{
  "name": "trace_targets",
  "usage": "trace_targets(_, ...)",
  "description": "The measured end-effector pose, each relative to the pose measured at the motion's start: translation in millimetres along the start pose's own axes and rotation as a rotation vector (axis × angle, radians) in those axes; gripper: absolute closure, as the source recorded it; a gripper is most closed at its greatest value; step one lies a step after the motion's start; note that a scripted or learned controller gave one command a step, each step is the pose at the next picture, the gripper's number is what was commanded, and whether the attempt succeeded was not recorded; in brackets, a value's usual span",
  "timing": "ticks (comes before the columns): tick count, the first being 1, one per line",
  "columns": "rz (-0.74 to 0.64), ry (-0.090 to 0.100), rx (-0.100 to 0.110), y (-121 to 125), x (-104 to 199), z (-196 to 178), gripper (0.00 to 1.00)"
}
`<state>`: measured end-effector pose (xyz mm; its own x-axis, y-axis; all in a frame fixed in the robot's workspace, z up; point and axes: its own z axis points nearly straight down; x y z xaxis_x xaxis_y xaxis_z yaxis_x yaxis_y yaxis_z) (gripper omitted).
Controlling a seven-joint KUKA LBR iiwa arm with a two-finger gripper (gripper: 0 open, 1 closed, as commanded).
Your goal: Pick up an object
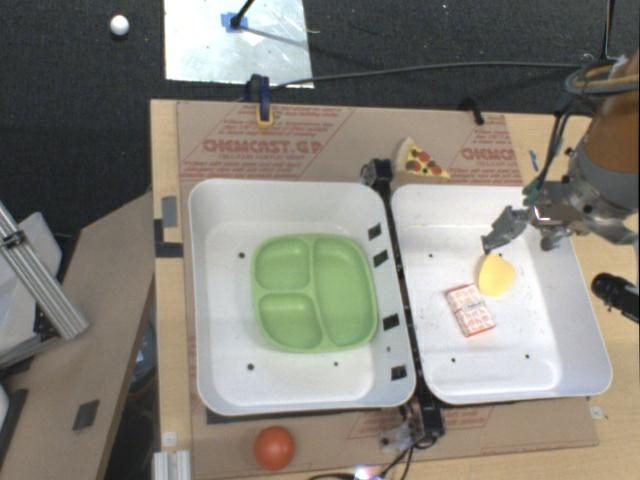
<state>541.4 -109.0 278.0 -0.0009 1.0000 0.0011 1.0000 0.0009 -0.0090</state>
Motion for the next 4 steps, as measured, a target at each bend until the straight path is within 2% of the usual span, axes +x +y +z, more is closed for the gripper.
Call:
trace_targets(1,-0.002,-0.002,-0.011,1.8,0.2,-5.6,0.00)
trace_targets(3,0.000,-0.001,-0.008,4.5,-2.7,76.2,0.00)
trace_targets(4,0.000,0.000,-0.006,15.0,-2.0,130.8,0.00)
